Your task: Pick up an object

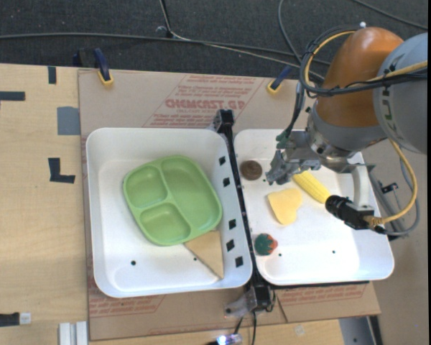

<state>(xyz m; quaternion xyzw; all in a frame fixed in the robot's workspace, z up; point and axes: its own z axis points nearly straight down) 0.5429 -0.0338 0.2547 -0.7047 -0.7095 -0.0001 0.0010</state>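
Observation:
My gripper (280, 174) hangs low over the right bin (323, 268), near its back left part. Just below it lies a pale yellow heart-shaped piece (285, 205). A yellow corn cob (309, 185) lies slanted right beside the gripper, partly under the wrist. A small brown round piece (251, 169) sits to the gripper's left, close to the divider. Near the front left corner of this bin lies a small green and red item (264, 244). Nothing is seen held in the gripper.
The left bin (104, 192) holds a green divided plate (172, 200), with a tan wedge (208, 251) at the plate's front right corner. A black clip rail (230, 192) runs between the bins. Cables loop around the arm at the right.

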